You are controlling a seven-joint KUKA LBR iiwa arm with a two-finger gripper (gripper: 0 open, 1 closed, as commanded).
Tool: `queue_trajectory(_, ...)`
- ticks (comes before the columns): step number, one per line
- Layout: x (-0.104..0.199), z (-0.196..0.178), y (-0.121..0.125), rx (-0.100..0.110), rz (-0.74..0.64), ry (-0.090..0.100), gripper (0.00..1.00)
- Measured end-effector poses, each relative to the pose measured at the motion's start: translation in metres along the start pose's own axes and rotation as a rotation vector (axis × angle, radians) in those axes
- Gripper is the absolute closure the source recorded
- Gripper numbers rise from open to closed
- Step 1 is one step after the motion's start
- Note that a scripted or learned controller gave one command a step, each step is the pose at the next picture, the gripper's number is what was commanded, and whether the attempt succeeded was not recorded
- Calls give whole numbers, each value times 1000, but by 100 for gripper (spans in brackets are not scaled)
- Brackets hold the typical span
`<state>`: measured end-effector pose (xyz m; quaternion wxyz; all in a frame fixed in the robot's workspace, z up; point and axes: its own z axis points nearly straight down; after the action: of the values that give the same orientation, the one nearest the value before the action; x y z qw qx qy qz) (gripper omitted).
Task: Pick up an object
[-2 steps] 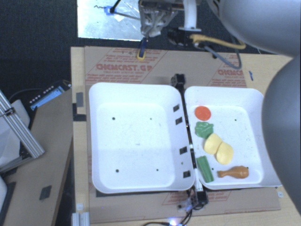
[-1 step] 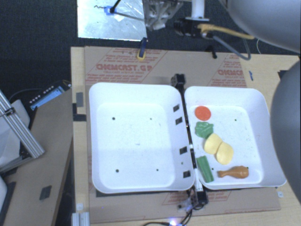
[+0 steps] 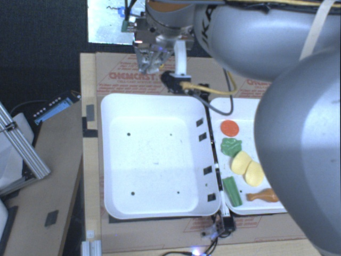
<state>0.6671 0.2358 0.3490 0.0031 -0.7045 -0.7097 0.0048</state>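
Well apart: pincer [image 3: 151,63], toys [image 3: 241,163].

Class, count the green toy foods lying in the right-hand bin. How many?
2: a leafy green piece just below the orange-red disc, and a long green piece near the bin's front edge. The arm covers part of that bin, so more may be hidden.

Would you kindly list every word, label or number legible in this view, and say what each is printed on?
Red lettering on the cardboard sheet under the left bin, behind its far edge: too blurred to read.
Red lettering on the cardboard below the bins' near edge: also unreadable.
No other text is visible.
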Motion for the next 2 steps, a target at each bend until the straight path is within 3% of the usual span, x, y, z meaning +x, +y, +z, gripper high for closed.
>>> queue_trajectory(1,-7,-134,-7,-26,0,7,100)
queue_trajectory(2,-39,-145,0,-15,8,3,100)
